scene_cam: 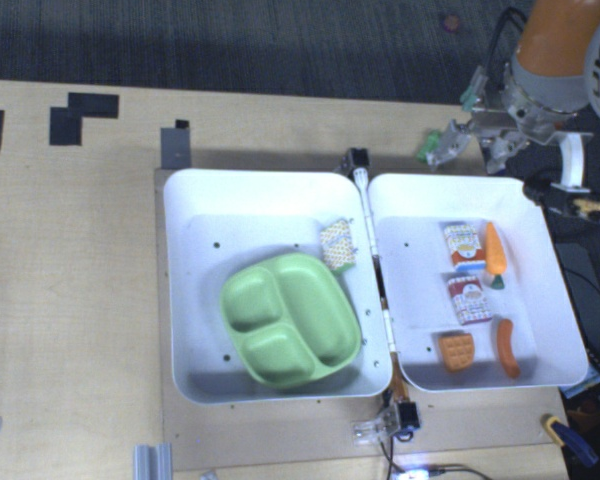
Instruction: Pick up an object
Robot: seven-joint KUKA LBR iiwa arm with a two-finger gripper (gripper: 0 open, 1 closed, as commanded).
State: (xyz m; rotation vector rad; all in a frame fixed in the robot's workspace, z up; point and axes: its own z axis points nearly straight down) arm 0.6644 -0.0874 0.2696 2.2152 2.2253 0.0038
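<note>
Carrot [494,251]: orange, tapered, green tip, lying in right bin [550,268]. Pincer [477,148] state: cannot tell.

The right bin [555,268] holds two small red-and-white packets [461,246] [470,299] in a column at its centre, a carrot [494,251] touching the upper packet's right edge, a waffle-like square [457,351] at lower centre and a sausage [507,348] right of it.

The two bins [280,193] look like smooth white plastic with a soft sheen. The green divided tray [290,318] is matt plastic (faintly glossy at the rim). The bench [70,298] resembles pale matt wood.
</note>
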